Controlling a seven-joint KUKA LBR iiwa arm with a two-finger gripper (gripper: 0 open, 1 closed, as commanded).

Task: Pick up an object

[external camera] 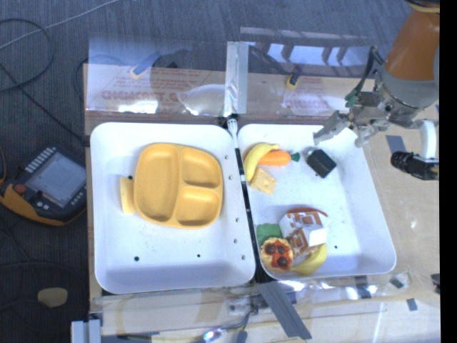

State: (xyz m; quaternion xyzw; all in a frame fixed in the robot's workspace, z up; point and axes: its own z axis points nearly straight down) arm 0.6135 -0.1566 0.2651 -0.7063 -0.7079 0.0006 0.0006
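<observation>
The right bin holds a yellow banana, an orange carrot and a pale cheese wedge at its upper left. A small black block lies near the top middle. At the bottom of the bin a small pizza, a red and white box, a green piece and a second banana lie heaped together. My gripper hovers over the bin's top right corner, above and to the right of the black block. It is open, and nothing sits between its fingers.
The left bin carries a yellow divided tray with a pale yellow piece tucked at its left side. Clear plastic sheeting lines the back of both bins. A handheld control pendant lies on the floor at the left.
</observation>
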